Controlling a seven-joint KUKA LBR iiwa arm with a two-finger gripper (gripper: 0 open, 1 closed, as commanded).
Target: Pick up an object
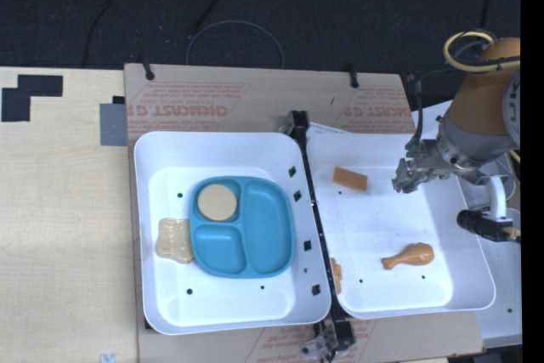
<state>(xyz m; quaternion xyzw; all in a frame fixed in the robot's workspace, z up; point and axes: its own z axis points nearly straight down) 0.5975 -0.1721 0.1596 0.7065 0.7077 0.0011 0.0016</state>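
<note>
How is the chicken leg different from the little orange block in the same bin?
The chicken leg is long with a fat end and a thin end; the orange block is short and boxy. The leg lies near the bin's front; the block lies near its back, closer to the gripper. Both are orange-brown and lie loose on the white floor.

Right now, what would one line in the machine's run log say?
gripper: above right bin, upper right, nothing visibly held | nearest: orange block | also there: drumstick | left bin: blue tray

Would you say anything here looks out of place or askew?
Slightly: a small orange piece is wedged against the right bin's left wall, and a beige food piece lies beside the blue tray, not in it.
</note>
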